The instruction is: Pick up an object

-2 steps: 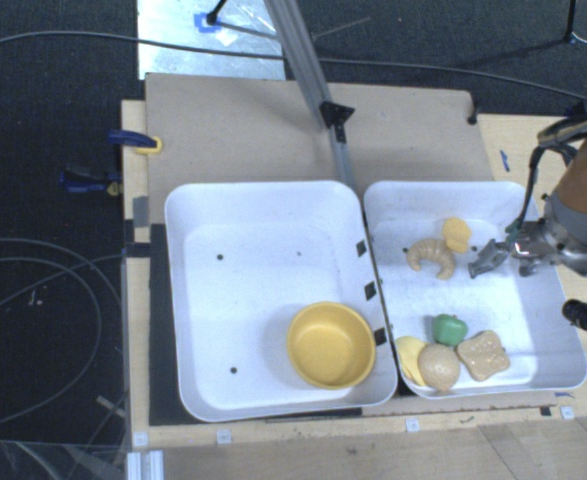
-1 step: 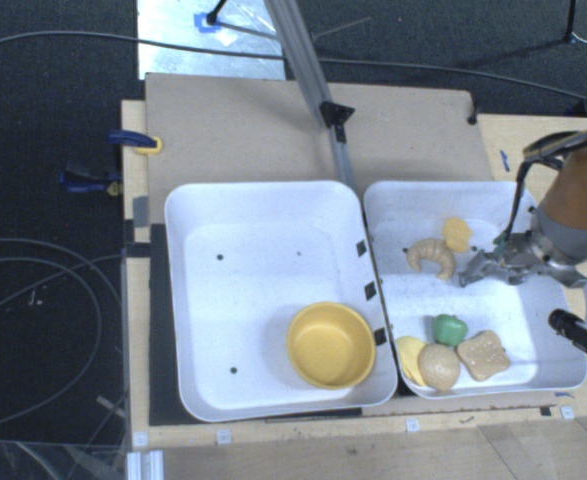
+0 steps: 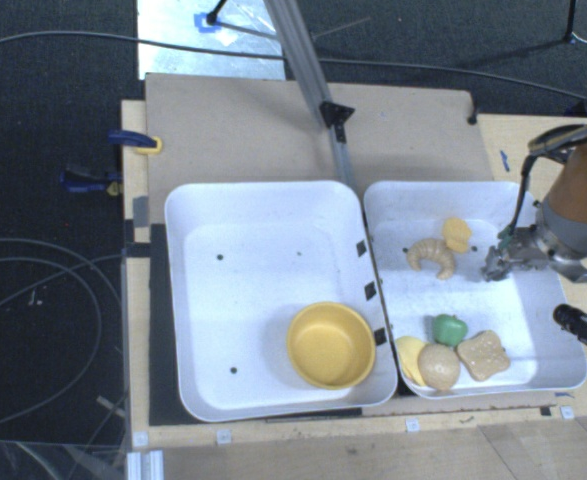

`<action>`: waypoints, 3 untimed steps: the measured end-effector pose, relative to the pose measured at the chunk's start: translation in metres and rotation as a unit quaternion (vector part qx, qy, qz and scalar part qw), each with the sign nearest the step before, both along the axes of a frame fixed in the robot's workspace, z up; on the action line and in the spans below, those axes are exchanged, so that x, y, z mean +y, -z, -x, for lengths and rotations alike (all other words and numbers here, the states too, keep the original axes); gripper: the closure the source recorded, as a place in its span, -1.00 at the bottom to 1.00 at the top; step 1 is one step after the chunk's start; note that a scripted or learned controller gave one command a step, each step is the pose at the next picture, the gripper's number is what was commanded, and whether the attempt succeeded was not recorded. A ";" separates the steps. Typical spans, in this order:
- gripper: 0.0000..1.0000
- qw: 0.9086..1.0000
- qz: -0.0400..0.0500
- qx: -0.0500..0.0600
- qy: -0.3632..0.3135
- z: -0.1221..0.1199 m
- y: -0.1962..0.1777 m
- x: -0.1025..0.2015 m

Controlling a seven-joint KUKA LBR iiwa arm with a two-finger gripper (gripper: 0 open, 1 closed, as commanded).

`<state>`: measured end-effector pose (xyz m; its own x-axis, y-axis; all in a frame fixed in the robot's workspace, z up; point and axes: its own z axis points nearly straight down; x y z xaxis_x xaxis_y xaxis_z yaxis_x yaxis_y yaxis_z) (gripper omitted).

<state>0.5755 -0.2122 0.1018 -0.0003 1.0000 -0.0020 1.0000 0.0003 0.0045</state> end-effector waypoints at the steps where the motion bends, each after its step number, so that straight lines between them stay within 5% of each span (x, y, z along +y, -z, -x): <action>1: 1.00 1.000 0.000 0.000 -0.002 0.004 -0.062 0.003; 3: 1.00 1.000 0.000 -0.002 -0.003 0.007 -0.164 -0.002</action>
<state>0.5682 -0.2145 0.2653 -0.0053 1.0000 -0.0028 1.0000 0.0053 0.0076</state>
